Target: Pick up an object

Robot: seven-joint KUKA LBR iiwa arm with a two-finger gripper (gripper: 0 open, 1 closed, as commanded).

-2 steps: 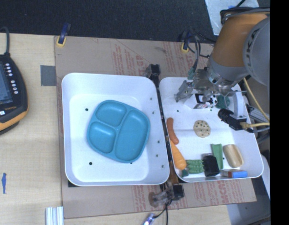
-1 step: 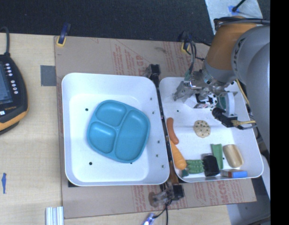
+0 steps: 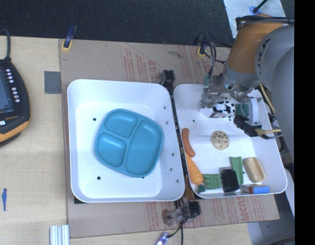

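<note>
The arm (image 3: 272, 45) is a thick, rounded body of smooth grey casing, with a broad orange band just above the wrist. Below the band sits a darker grey wrist collar. The hand (image 3: 216, 98) is a small cluster of grey and silver metal parts, much narrower than the arm that carries it. Thin black cables loop up beside the hand and run along the wrist toward the orange band.

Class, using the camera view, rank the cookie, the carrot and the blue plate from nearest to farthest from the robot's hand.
1. Cookie, just below the hand in the right bin.
2. Carrot, at that bin's lower left.
3. Blue plate, in the left bin.
</note>
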